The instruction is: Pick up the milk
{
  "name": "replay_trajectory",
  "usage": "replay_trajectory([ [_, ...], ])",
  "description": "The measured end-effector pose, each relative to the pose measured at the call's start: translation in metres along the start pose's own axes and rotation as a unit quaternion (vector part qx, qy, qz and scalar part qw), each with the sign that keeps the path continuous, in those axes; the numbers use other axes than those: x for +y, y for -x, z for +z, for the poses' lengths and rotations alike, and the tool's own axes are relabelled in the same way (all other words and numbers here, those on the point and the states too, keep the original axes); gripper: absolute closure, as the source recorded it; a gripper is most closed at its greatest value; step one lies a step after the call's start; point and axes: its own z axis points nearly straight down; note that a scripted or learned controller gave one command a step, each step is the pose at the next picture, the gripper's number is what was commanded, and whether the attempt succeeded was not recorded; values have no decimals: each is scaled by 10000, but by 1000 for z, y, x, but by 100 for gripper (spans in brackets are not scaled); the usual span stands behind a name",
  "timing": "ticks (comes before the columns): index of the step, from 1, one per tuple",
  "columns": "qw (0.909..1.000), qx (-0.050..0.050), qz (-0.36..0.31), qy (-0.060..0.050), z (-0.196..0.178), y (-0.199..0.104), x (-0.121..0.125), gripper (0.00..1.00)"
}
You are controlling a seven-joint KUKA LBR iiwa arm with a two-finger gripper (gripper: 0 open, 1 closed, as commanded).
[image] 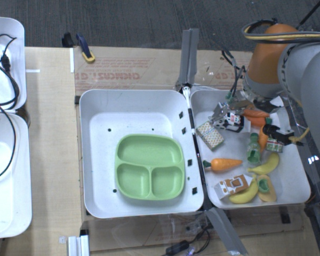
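My pincer (224, 116) hovers among crowded food, grip state unclear; I could snag the carrot (225, 164) instead of the milk (236, 185).

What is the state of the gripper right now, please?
Gripper: down in the right bin, over small items; open or closed cannot be told.

arm (304, 63): grey casing | orange wrist band | black cables looped above

Divided plate (149, 167) lies in left bin (96, 143); carrot (225, 164) in right bin (293, 191).
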Motion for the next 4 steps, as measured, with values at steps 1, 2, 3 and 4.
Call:
replay_trajectory([
  [1,10000,2,13,-8,-6,1,0,100],
  [2,9938,-1,1114,-12,-98,-74,19,100],
  [3,9938,-2,1114,-16,-97,-74,19,0],
  [4,9901,1,1400,-26,-97,-37,-46,0],
])
